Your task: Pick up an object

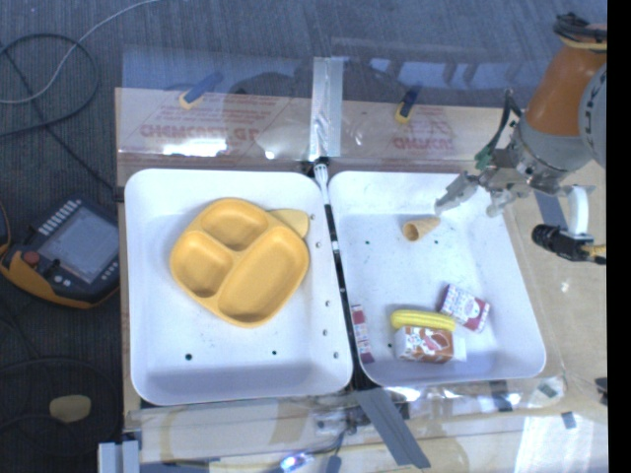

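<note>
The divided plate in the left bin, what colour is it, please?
Yellow divided plate, clearest in the camera view.

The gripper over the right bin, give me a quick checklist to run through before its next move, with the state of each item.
1. Gripper over the right bin: ok, it hangs above the bin's far part.
2. Gripper free of load: ok, nothing shows between its fingers.
3. Nearest target in view: ok, the cone lies just left of and below the fingertips, apart from them.
4. Space around the cone: ok, no other thing touches it.
5. Other targets: not ok for a clean grasp, the banana, packet and pouch lie crowded together.
6. Height above the bin floor: cannot tell.
</note>
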{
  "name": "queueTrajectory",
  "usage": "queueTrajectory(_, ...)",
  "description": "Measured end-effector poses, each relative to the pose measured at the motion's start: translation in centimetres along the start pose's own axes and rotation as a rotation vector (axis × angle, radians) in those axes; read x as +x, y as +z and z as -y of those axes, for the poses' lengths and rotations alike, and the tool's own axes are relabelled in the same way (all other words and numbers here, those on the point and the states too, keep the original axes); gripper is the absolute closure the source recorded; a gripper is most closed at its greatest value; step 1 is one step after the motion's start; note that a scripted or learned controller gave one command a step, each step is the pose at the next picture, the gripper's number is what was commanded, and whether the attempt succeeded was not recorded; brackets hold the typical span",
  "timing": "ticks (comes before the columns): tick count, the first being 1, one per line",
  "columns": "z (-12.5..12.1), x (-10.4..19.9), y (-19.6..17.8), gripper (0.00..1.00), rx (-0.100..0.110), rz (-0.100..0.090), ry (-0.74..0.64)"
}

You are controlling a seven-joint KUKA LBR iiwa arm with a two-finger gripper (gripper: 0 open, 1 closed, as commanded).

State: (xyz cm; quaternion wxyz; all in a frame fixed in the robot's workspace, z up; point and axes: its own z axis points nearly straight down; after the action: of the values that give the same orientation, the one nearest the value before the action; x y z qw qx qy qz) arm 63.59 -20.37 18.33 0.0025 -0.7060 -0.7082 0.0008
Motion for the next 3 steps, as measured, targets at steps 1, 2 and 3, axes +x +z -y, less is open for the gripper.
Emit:
queueTrajectory(1,-3.0,4.9,9.0,0.00,-0.002,0.008,-0.185)
queueTrajectory(2,1.3,7.5,9.2,0.00,-0.015,0.010,-0.153)
queueTrajectory(3,1.2,7.7,8.3,1.00,-0.015,0.005,-0.152)
